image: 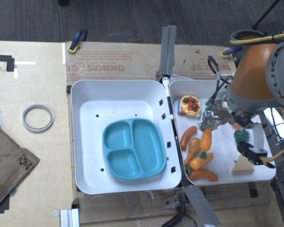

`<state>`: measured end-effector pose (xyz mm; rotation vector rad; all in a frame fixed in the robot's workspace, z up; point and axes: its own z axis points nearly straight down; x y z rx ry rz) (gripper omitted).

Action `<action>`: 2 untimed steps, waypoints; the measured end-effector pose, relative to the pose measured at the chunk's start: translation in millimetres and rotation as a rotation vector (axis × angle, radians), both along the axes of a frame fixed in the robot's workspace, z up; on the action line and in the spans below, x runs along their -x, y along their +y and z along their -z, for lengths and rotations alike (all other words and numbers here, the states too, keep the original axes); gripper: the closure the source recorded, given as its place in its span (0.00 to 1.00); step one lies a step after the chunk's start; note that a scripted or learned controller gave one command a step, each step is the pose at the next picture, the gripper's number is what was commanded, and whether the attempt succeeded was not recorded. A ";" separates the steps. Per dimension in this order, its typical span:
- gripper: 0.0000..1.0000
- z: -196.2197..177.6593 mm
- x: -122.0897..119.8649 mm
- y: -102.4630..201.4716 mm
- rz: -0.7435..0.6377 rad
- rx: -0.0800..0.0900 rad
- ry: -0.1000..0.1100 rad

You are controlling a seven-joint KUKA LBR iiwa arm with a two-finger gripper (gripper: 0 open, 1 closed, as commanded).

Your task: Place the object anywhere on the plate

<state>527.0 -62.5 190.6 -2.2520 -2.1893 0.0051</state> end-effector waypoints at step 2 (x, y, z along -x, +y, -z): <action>1.00 0.1 43.0 134.5 -0.210 -0.001 0.002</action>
